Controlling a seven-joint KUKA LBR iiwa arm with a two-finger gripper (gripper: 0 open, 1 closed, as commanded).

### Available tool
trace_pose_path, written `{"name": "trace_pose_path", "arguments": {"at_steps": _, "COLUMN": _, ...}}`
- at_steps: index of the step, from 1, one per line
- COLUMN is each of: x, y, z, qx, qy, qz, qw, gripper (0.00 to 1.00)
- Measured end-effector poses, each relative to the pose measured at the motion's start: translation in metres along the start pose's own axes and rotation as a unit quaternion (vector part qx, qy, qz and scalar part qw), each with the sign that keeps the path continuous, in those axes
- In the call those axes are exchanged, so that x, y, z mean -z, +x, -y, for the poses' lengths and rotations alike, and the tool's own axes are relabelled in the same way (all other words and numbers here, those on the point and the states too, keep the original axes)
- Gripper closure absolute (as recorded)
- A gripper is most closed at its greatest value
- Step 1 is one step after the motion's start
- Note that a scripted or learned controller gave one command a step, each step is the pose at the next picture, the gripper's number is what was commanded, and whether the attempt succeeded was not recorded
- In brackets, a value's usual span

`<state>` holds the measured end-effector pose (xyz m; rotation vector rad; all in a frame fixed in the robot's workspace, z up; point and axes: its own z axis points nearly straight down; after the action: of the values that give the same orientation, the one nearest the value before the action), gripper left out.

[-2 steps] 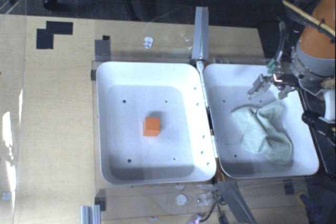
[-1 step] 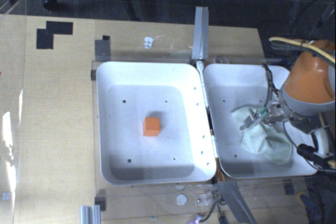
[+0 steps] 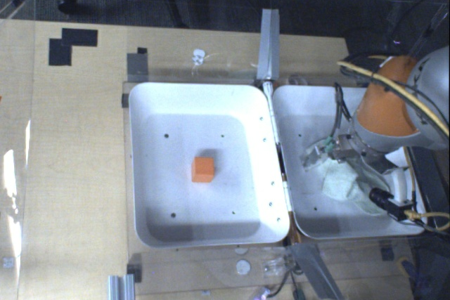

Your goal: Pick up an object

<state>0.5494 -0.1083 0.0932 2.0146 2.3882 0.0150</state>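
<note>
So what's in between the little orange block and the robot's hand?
In the camera view, the orange block sits in the left bin. Between it and the gripper are bare white floor and the two bins' rims.

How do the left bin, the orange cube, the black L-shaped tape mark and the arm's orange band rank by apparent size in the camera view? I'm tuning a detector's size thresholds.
1. Left bin, clearly largest.
2. Orange band; it sits nearer the camera, so it looks inflated.
3. Black L-shaped tape mark.
4. Orange cube, smallest.
</note>
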Motion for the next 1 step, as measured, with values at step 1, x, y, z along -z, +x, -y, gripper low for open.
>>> {"name": "trace_pose_path", "arguments": {"at_steps": 1, "x": 0.013, "y": -0.0029, "z": -0.0031, "qx": 0.0, "qy": -0.005, "qz": 0.003, "qw": 1.0, "gripper": 1.0}}
